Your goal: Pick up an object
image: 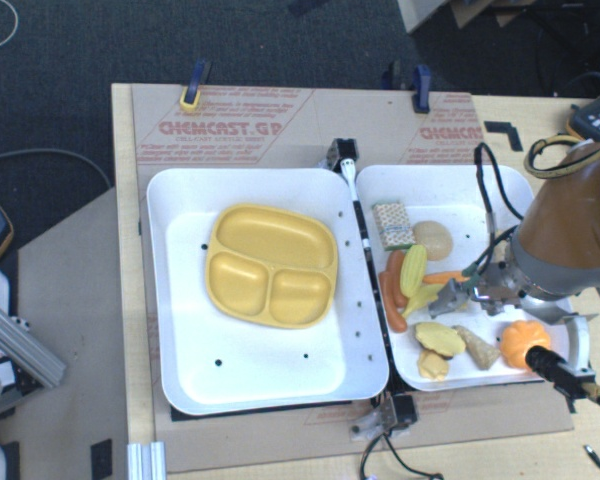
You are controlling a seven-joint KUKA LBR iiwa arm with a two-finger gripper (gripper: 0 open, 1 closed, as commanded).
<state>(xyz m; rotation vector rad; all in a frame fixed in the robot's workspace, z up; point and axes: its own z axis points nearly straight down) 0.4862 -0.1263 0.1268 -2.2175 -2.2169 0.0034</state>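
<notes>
Tool [458, 303] low in right bin [500, 183], grip state unclear, carrot [441, 278] just beside its tip

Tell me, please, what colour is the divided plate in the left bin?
Yellow, seen in the camera view.

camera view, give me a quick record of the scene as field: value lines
left bin: holds a yellow divided plate
right bin: holds toy food
food near divider: hot dog, corn cob, patterned block
food near front: potato piece, orange
arm: in from the right, over the right bin
gripper: low over the right bin, beside the corn cob
grasp: nothing seen between the fingers
</notes>
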